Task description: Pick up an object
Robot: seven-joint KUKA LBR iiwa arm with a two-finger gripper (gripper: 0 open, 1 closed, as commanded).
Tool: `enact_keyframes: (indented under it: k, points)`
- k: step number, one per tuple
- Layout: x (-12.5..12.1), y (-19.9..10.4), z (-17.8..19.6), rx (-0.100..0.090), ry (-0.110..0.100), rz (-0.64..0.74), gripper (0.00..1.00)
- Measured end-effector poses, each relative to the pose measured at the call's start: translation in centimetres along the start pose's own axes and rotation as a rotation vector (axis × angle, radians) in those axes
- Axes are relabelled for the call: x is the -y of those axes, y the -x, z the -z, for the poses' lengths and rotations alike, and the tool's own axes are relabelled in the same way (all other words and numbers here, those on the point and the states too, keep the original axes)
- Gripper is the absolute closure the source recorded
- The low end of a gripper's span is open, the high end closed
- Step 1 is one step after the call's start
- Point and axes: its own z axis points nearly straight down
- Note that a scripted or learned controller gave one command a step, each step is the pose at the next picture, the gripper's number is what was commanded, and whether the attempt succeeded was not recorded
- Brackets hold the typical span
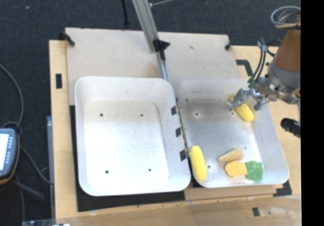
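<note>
My gripper (pixel 249 102) hangs over the far right part of the right bin (pixel 212 118), at the end of the grey arm with the orange band. A short yellow corn-like piece (pixel 245 113) sits directly under it and touches its lower end. The view does not show whether that piece is held or rests on the bin floor. At the near end of the same bin lie a yellow corn cob (pixel 198 163), a tan ridged piece (pixel 230 156), an orange-yellow piece (pixel 235 169) and a green piece (pixel 254 171).
The left bin (pixel 126 134) stands beside the right one, with a row of black clips between them. A slanted aluminium post (pixel 144 12) rises from behind the bins. A small screen device (pixel 6 151) sits off the bench at the far left.
</note>
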Motion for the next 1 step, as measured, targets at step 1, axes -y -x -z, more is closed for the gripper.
enact_keyframes:
  k: [1]
  points:
    - [0.3, 0.7, -4.4, 0.001, 0.001, 0.0, 0.0]
